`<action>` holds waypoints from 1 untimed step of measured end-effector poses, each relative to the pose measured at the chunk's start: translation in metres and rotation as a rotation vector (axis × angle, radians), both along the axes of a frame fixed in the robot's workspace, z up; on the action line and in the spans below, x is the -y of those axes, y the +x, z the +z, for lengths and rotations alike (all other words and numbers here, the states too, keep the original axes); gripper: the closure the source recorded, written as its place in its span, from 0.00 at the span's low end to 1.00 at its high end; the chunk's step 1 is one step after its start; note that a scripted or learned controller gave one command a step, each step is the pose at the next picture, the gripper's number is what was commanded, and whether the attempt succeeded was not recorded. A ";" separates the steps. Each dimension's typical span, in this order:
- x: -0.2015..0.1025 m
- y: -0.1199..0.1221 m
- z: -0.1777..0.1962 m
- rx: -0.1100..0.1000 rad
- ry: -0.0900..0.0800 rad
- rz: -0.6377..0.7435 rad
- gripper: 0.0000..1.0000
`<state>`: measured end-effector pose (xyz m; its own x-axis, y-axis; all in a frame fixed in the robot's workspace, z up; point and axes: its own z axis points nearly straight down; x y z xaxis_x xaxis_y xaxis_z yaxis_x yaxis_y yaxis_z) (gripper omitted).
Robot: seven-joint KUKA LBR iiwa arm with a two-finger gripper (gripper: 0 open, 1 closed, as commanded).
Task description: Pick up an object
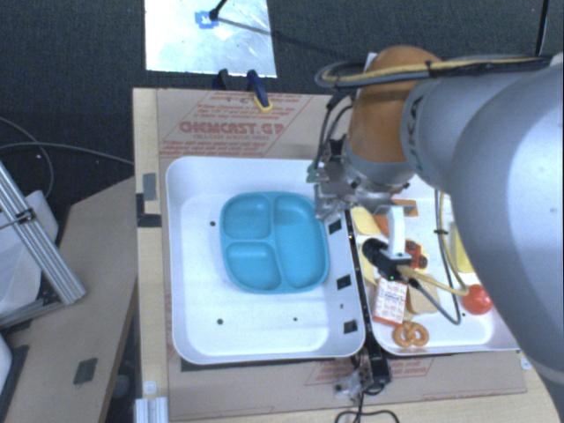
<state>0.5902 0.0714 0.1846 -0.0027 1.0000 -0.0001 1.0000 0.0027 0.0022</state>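
Note:
My gripper hangs low over the divider between the two white bins, at the right rim of the left bin. Right beside it to the left lies a blue divided plate in the left bin. The right bin holds a pretzel, a red-and-white packet, a red tomato, an orange piece and a yellow item. The grey arm covers much of the right bin. I see nothing held in the gripper.
Both bins rest on a cardboard sheet. A shiny square plate lies on the dark floor behind it. A metal frame stands at the far left.

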 end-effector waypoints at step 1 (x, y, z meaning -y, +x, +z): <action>-0.006 -0.028 0.038 -0.001 0.001 0.002 0.00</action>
